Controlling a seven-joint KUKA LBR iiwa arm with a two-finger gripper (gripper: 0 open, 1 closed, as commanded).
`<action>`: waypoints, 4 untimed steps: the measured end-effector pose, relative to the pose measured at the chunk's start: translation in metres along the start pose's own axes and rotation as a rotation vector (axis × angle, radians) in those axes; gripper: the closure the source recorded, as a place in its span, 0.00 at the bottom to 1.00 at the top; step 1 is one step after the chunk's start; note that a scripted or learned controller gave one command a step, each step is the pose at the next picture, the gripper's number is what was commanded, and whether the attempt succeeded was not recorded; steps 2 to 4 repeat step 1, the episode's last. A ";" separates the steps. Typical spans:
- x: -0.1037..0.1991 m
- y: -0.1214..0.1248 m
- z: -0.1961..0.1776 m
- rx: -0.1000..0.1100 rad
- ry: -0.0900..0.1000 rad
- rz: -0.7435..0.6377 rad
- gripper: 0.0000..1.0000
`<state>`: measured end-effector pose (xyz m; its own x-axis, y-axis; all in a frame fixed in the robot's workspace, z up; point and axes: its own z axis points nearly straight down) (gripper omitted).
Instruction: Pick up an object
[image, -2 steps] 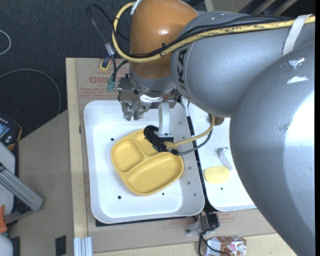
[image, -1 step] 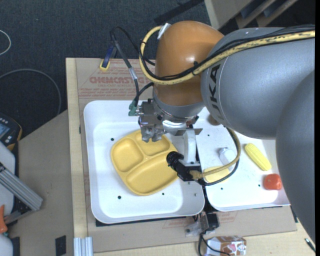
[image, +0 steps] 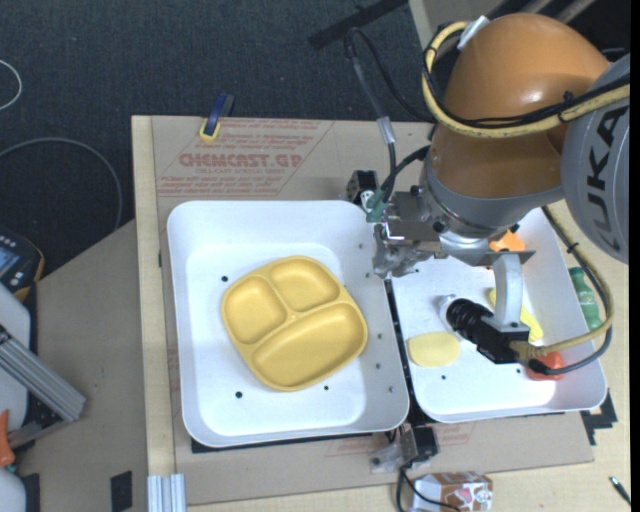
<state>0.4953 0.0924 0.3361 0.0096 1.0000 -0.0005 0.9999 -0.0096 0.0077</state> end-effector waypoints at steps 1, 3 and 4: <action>0.075 -0.017 -0.022 0.005 0.003 -0.017 1.00; 0.075 -0.017 -0.022 0.005 0.003 -0.017 1.00; 0.075 -0.017 -0.022 0.005 0.003 -0.017 1.00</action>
